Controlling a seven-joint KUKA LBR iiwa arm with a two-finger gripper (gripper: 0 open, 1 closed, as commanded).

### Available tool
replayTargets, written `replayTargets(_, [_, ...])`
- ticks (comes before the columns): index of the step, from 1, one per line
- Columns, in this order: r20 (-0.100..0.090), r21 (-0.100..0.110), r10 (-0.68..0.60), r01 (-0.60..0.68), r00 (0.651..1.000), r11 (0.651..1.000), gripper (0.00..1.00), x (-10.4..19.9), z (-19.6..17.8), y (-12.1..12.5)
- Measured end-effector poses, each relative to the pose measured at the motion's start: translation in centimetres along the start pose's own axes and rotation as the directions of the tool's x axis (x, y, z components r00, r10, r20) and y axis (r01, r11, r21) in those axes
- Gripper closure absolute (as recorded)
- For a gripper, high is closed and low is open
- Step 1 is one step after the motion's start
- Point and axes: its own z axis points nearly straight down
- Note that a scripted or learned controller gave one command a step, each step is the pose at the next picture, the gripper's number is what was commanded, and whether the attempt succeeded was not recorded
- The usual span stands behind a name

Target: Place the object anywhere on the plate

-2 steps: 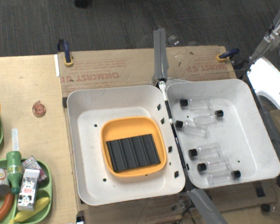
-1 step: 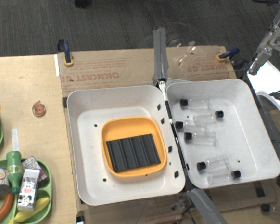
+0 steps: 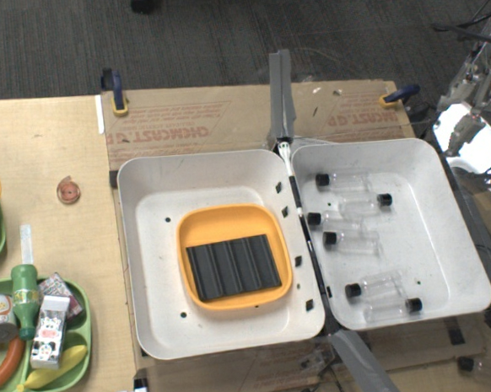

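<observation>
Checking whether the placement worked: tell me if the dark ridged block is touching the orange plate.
Touching. The camera view shows the dark ridged block lying flat inside the orange plate, with orange rim visible all around it.

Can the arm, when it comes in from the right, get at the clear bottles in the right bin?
Probably yes. The clear bottles lie loose and uncovered in the right bin, the side the arm enters from, and nothing stands over them.

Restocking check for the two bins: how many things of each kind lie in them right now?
Orange plate: 1
Dark ribbed object on the plate: 1
Clear vials with black caps, in the right bin: 5
Total: 7
</observation>
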Motion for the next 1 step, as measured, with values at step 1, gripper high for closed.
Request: replayTargets(1, [0.001, -0.001, -0.299, 0.299, 0.954, 0.954, 0.00, -0.92, 1.58, 1.35])
